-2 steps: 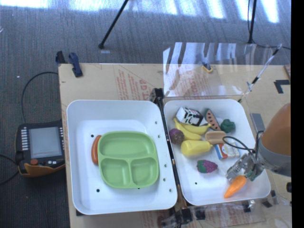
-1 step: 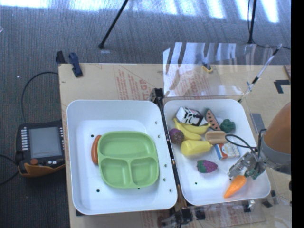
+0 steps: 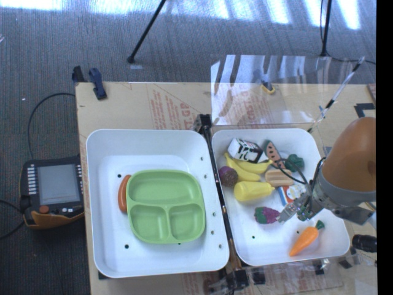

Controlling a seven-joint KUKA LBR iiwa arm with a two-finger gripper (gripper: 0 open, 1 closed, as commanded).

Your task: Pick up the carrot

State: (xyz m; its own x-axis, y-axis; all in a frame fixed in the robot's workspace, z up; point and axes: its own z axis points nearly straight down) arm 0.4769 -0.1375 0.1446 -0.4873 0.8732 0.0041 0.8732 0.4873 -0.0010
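The carrot (image 3: 305,239) is orange with a green top and lies at a slant near the front right corner of the right bin (image 3: 264,257). My gripper (image 3: 295,211) hangs low over that bin, just up and left of the carrot's green end. It sits between the carrot and a small purple fruit (image 3: 266,214). Nothing shows in its grasp. The grey and orange wrist (image 3: 350,165) hides the bin's right side.
The right bin also holds a banana (image 3: 244,168), a yellow squash (image 3: 252,191), a purple onion (image 3: 228,176), a black-and-white carton (image 3: 245,149), a bun (image 3: 279,177) and a green vegetable (image 3: 294,162). The left bin holds a green divided plate (image 3: 166,204) and a sausage (image 3: 123,193).
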